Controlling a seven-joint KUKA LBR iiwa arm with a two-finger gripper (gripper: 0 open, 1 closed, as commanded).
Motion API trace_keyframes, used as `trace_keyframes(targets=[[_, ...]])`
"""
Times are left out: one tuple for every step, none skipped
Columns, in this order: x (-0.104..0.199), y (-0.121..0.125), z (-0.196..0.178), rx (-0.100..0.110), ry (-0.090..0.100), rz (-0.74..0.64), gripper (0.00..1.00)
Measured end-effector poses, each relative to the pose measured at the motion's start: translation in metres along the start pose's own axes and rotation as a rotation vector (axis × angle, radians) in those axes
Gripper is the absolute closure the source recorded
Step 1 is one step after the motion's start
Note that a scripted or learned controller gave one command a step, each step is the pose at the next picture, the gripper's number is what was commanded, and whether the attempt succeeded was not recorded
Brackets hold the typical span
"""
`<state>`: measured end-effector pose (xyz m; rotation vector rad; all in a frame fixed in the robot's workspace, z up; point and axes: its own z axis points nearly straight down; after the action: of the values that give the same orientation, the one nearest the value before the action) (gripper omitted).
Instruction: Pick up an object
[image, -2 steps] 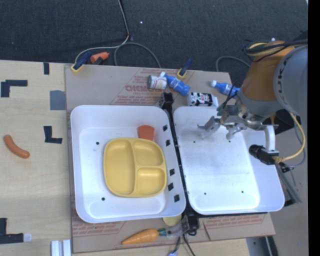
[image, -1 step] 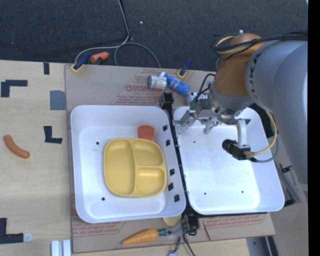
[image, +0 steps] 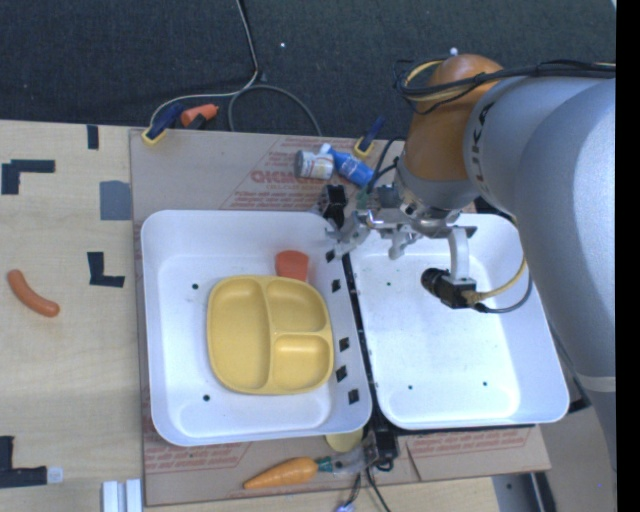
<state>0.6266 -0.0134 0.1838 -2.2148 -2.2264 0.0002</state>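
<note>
End effector (image: 370, 225) metallic, over smooth white bins' (image: 160, 300) divide, glossy yellow compartment plate (image: 268, 333)

Toy sausage (image: 33, 294) on the wooden bench (far left), toy carrot (image: 283, 473) below the left bin (image: 160, 330).

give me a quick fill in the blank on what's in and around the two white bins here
1. The yellow divided plate lies in the ____ bin as the camera sees it.
2. Just beyond the plate sits a small ____ cup.
3. The carrot lies ____ the bins, on the cardboard.
4. The arm's band is ____.

Missing words: left; orange; outside; orange
</note>
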Motion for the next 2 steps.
trace_keyframes(targets=[[-0.075,0.038,-0.011,-0.004,-0.004,0.008,0.00],[-0.017,0.041,0.000,0.001,-0.001,0.001,0.00]])
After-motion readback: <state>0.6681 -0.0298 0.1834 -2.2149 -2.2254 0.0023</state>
